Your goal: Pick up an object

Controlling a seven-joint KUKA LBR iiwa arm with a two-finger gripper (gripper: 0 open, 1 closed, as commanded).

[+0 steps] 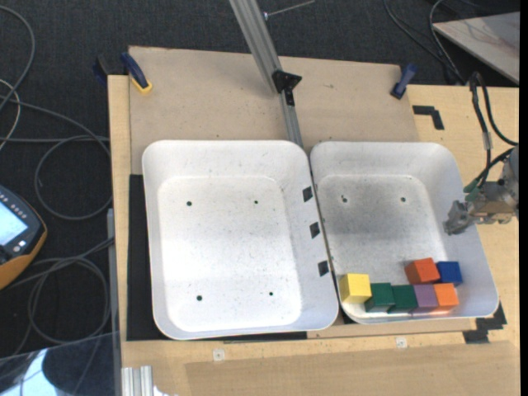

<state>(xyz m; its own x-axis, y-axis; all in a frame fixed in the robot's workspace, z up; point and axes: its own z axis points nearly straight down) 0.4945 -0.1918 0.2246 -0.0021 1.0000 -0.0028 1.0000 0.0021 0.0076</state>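
Several small blocks lie packed along the front edge of the right bin (371, 172): a yellow block (356, 285), two green blocks (392, 297), a purple block (426, 296), an orange block (446, 294), a red block (421, 270) and a blue block (450, 271). My gripper (459, 219) pokes in from the right at that bin's right rim. It sits above and behind the blue block, apart from all the blocks. Nothing shows in its grasp.
The left bin (223, 238) stands next to the right one. A metal pole (262, 44) slants down to the gap between the bins at the back. Clamps sit at the board's back corners, and cables hang at the right.
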